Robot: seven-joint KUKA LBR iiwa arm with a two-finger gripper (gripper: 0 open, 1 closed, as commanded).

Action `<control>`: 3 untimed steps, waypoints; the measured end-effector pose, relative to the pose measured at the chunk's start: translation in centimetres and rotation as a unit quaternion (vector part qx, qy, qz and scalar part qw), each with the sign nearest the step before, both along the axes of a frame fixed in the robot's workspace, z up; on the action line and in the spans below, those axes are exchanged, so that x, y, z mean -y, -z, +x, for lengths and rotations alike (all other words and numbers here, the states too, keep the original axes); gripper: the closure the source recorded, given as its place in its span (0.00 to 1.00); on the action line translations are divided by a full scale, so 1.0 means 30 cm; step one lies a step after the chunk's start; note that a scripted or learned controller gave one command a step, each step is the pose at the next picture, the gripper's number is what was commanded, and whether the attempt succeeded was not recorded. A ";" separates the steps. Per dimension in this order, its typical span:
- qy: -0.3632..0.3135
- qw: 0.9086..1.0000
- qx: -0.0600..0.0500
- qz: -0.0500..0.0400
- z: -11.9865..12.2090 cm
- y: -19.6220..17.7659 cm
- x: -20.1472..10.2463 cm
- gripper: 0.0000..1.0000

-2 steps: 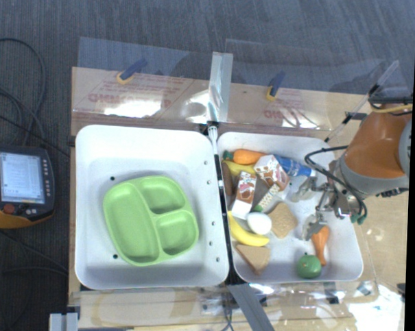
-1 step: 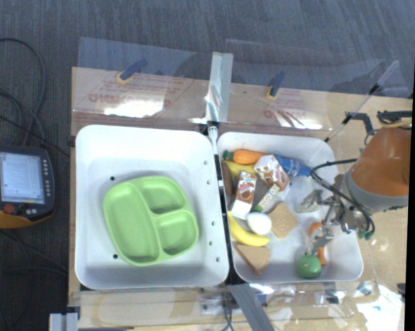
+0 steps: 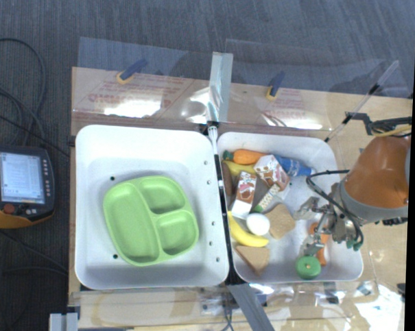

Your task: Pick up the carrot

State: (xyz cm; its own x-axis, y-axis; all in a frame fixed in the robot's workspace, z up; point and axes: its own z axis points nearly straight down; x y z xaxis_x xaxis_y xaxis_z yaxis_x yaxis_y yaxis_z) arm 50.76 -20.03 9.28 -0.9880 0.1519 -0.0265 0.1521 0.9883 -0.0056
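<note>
The carrot (image 3: 319, 253) lies at the front right of the right bin (image 3: 340, 273). Its body is orange, and its round green top (image 3: 309, 267) points toward the front wall. My gripper (image 3: 323, 225) is low inside this bin, directly over the carrot's orange body and hiding part of it. The grey arm with its orange band (image 3: 378, 177) reaches in over the bin's right wall.
The right bin also holds a second orange oval piece (image 3: 245, 157) at the back left, a blue bottle (image 3: 293, 166), snack packets (image 3: 262, 179), a banana (image 3: 244, 235), a white egg (image 3: 258, 224) and bread slices (image 3: 282, 223). A green divided plate (image 3: 150, 220) sits in the left bin (image 3: 90, 190).
</note>
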 end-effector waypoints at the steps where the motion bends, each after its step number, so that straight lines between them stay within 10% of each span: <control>1: -0.001 1.000 0.002 -0.002 0.008 -0.039 -0.001 1.00; 3: -0.006 1.000 -0.007 0.004 -0.019 -0.597 -0.258 1.00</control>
